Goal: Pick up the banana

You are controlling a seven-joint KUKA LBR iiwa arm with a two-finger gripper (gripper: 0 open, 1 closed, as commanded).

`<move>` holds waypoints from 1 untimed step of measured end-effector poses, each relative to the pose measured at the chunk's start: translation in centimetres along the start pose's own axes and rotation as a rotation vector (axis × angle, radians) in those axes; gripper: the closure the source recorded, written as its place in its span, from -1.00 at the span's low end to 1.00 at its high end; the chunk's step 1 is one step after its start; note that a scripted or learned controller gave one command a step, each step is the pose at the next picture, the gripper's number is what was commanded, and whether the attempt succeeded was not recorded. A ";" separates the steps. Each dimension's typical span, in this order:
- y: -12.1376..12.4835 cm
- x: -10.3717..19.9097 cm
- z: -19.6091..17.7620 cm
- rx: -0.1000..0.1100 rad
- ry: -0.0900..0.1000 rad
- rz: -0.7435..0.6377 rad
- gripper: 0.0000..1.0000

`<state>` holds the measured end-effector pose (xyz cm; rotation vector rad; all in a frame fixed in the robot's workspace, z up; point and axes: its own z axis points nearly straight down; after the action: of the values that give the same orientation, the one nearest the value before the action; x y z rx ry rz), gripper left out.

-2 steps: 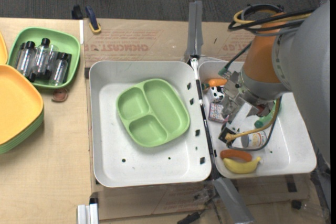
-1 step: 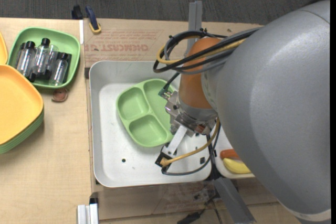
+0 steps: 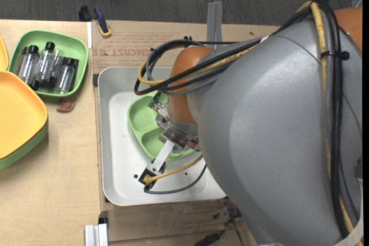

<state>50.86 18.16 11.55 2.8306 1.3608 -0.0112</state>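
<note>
My arm reaches down into the left white bin, with its orange band above the wrist. The gripper hangs low over a green divided plate that lies in the middle of this bin. The wrist hides the plate's right half. The big grey arm body covers the bin's right side and everything to the right of it.
A green tray with several small bottles stands on the wooden bench at the upper left. A stack of yellow plates lies below it, with a small brown disc beside it. A clamp sits at the bench's back edge.
</note>
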 end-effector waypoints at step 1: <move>2.0 4.0 1.5 -0.003 0.003 -0.199 1.00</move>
<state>54.89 20.07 10.04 2.6807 1.6343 -0.0052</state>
